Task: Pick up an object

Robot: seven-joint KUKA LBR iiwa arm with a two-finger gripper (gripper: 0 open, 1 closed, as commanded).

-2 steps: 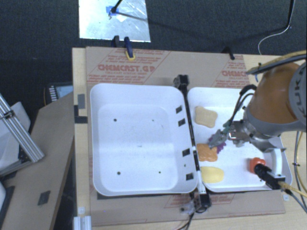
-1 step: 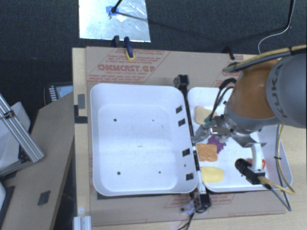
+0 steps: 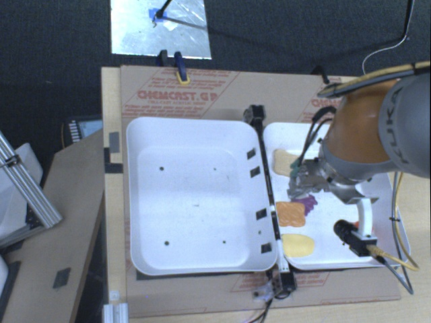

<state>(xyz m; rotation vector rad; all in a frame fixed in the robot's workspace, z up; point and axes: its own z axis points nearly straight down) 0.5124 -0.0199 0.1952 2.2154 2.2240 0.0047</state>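
My gripper (image 3: pixel 301 184) reaches down into the right bin (image 3: pixel 323 258), near its left wall. Just below it lie a purple object (image 3: pixel 308 202) and an orange flat piece (image 3: pixel 291 213), side by side. A yellow oval piece (image 3: pixel 297 245) rests at the bin's front left corner. A pale yellow piece (image 3: pixel 285 161) lies further back, partly hidden behind the arm. The gripper's tips sit right above the purple object, and the wrist covers them.
The left bin (image 3: pixel 195 194) sits beside the right one, split from it by a black divider with clips (image 3: pixel 264 180). Both rest on a cardboard sheet (image 3: pixel 182 89). A shiny metal plate (image 3: pixel 160 17) lies at the back.
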